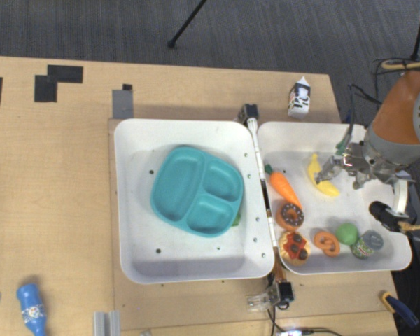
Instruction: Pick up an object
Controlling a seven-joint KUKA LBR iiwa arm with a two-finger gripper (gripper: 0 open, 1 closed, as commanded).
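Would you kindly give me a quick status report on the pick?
Gripper low in right bin, at yellow banana. Nothing lifted. Carrot nearby, apart.

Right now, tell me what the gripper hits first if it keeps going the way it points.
Likely the yellow banana: the gripper points left and down at it, though depth is unclear.

Open floor lies behind the banana (pixel 320 177); carrot (pixel 283 185) and doughnut (pixel 290 215) crowd its left.
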